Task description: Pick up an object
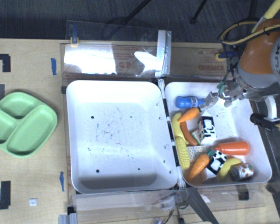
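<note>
Grey-and-orange at the back right corner of the right bin [263, 125]: gripper [222, 95] poised above the white floor, just beside the cap end of a blue bottle [185, 101] and near the upper carrot [190, 114]. Nothing seen held. Jaw state impossible to tell from this slant, whether spread or pressed together.

Judged to be the approach step of a pick, with no grasp yet made. Nearest candidates: the bottle and that carrot, both lying flat close to the divider between the bins. Further forward, heaped against one another: a yellow corn cob [179, 141] along the divider, a second carrot [198, 166], an orange-red sausage shape [233, 147], two black-and-white patterned pieces [208, 128], a banana [230, 164] and a small can [243, 172].

Next move likely calls for a short shift toward the bottle, a straight descent and a closing across its narrow width, not along its length.

Little room on the divider side, where bottle, carrot and cob crowd the wall. More open floor under and right of the wrist, up to the far rim. Left bin [84, 90] wide and bare; green divided plate [21, 123] well apart on the bench.
</note>
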Action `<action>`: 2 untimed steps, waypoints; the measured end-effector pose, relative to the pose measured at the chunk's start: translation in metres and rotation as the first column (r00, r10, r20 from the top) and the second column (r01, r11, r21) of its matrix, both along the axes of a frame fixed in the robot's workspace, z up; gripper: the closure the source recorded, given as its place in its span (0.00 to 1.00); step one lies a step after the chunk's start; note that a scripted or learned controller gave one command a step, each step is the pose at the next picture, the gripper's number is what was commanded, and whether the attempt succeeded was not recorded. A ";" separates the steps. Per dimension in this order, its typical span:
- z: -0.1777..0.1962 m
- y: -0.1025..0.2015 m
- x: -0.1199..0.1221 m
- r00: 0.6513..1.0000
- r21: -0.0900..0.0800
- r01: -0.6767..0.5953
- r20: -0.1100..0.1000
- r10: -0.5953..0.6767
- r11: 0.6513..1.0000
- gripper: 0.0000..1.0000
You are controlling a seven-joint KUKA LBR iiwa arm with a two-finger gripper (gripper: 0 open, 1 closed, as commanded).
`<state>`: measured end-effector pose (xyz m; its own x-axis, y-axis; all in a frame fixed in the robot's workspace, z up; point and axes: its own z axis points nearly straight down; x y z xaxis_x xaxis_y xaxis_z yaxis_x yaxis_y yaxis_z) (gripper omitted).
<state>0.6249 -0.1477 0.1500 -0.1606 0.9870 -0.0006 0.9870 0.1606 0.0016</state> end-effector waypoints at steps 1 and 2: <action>-0.061 0.026 -0.014 0.986 0.000 -0.165 0.000 0.165 0.986 0.00; -0.050 0.025 -0.013 0.986 0.000 -0.164 0.003 0.164 0.986 1.00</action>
<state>0.6115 -0.1224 0.0996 -0.3203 0.9473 -0.0013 0.9473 0.3203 0.0051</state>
